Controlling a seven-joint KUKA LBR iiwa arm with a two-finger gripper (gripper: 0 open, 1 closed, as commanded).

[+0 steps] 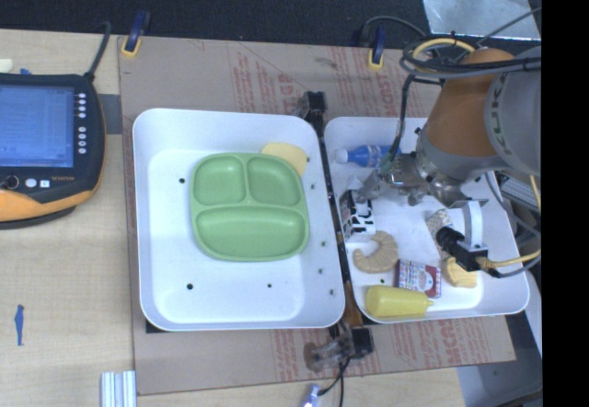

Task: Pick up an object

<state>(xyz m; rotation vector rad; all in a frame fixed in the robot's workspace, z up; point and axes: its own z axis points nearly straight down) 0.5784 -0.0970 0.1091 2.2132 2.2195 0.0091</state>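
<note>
White plastic: 2 shallow bins side by side on the cardboard-covered bench; left bin (166,295), right bin (502,299).
Arm: 1 KUKA arm (469,120), grey with an orange band, reaching in from the right over the right bin.
Gripper: gripper (405,177) sits low over the upper middle of the right bin; whether the pincer is wide, narrow or holding anything, I cannot tell, the wrist covers it.
Candidate objects, right bin: 1 small clear bottle with blue cap (361,156) at the top left, near the gripper; 1 black-and-white item (359,216); 1 tan ring-shaped piece (377,253); 1 red-and-white packet (418,277); 1 yellow cylinder (398,302) along the front wall; a few small cluttered pieces at the right, too tangled to count.
Left bin: 1 green divided plate (248,207); 1 pale yellow item (287,156) touching its far corner.
Step in hand, judged: settling onto 1 object in the right bin.
Doing it well: pick 1 item standing apart from its neighbours, centre over it, keep off the bin wall, lift straight up.
Off bench: 1 teach pendant (41,147), at left.
</note>
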